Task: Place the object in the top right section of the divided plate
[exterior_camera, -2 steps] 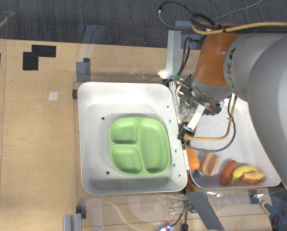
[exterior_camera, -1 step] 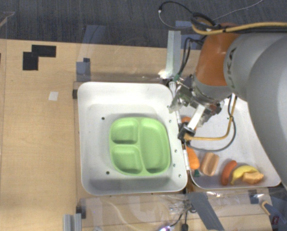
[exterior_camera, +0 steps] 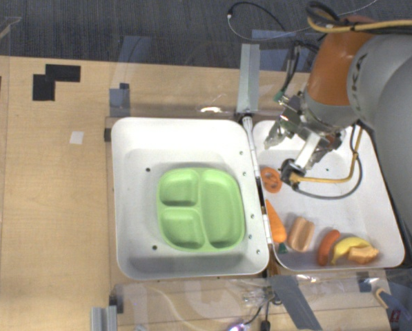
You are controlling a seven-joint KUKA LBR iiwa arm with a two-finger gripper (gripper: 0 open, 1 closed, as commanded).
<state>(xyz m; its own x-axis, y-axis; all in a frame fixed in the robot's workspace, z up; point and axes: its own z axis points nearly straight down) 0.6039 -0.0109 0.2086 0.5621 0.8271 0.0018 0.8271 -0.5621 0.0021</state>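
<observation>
Arm [exterior_camera: 392,102] looms closest, over the right bin [exterior_camera: 371,205] | gripper [exterior_camera: 283,154] above that bin's upper left, fingers spread, gripping nothing | carrot [exterior_camera: 276,223], bread roll [exterior_camera: 301,234], banana [exterior_camera: 347,247] along the bin's lower edge | green divided plate [exterior_camera: 200,209] in the left bin [exterior_camera: 133,185], beside the right bin.

Black marks [exterior_camera: 54,80]: upper left of the frame, on the wooden bench [exterior_camera: 47,205].
Left bin [exterior_camera: 133,254]: centre of frame.
Right bin [exterior_camera: 381,216]: right of frame.
Metal post [exterior_camera: 249,81]: upper middle, between the bins.
</observation>
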